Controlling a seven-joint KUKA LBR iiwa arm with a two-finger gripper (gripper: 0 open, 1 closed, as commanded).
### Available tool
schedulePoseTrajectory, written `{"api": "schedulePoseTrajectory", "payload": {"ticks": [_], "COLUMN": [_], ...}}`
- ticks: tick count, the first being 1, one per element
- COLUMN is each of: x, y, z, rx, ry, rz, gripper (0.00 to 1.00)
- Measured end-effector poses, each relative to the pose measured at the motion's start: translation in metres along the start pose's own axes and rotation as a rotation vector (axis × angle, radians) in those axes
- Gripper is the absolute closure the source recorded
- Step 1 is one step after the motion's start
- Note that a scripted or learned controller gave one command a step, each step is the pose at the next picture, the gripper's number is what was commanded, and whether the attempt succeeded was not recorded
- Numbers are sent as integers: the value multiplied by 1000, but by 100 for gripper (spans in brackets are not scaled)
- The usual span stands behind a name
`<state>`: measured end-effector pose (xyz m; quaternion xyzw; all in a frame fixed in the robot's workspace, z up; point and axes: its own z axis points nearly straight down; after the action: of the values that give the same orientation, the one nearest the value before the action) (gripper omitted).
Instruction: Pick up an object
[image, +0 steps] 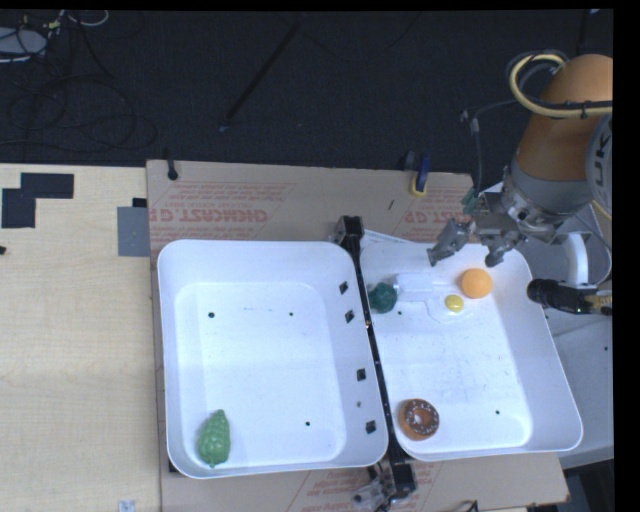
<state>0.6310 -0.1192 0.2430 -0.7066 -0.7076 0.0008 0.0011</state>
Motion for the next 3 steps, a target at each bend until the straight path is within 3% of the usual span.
{"api": "schedulePoseTrajectory", "payload": {"ticks": [2,3], "x": [-96,-96], "y": [12,10], "z": [41,-16], "rx": [-1,-5], "ry": [-3,-2], "rz": [3,2], "gripper": [0,0]}}
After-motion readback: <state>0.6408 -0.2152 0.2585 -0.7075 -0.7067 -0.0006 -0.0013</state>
